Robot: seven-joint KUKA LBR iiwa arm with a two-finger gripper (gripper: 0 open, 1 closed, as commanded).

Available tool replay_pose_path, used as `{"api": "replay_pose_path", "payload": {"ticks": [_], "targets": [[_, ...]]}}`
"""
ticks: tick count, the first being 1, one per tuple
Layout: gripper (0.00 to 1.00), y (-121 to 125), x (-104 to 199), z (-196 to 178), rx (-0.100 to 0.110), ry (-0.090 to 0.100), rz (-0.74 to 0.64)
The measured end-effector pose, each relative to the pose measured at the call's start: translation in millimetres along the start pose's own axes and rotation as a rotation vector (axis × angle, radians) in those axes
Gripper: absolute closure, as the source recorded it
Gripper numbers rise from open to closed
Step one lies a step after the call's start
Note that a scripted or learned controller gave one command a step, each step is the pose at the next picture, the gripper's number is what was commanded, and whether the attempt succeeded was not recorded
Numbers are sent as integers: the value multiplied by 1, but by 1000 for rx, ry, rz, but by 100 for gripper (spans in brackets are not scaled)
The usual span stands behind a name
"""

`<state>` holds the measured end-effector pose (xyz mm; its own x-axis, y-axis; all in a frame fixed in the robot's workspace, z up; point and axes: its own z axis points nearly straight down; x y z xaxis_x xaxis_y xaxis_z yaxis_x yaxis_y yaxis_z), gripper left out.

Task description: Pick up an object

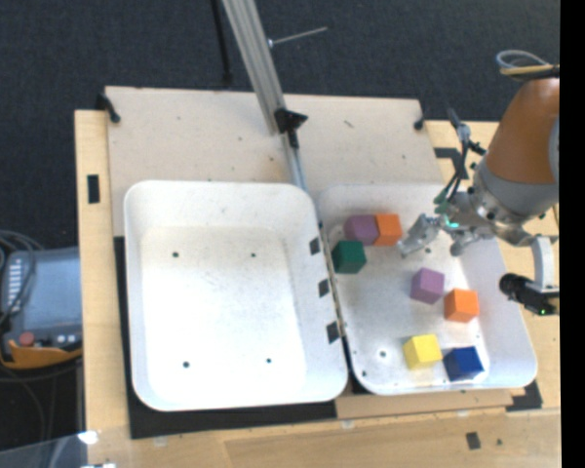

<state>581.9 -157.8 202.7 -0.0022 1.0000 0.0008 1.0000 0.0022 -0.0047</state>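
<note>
Nearest the camera, the pale wooden tabletop (273,447) shows its bare front edge, and on it sit two shallow white bins with rounded corners and lightly speckled floors. The left bin (146,291) is broad and squarish; the right bin (512,359) holds six small matte blocks. A yellow block (422,350) and a blue block (463,363) lie touching near the front rim, with an orange block (460,304) just behind them and a purple block (427,285) beside that. Toward the back, a second purple block (362,228) touches a second orange block (388,227), and a green block (349,256) sits just in front of them by the bin's left wall. The arm (522,154), grey with a smooth orange band, reaches in from the right and bends down over the back of the right bin. Its hand (416,236) points leftward, low over the bin floor, just right of the rear orange block and behind the nearer purple one; whether its tips are spread or pressed together cannot be told, and no block shows between them.
</note>
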Motion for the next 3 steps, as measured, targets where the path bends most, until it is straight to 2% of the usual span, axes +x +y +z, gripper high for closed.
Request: {"api": "replay_pose_path", "payload": {"ticks": [1,2,3], "targets": [[0,1,0,-3,-6,-1,1],[0,-2,-8,57,0,-2,3],[0,0,-10,106,-9,-5,4]]}}
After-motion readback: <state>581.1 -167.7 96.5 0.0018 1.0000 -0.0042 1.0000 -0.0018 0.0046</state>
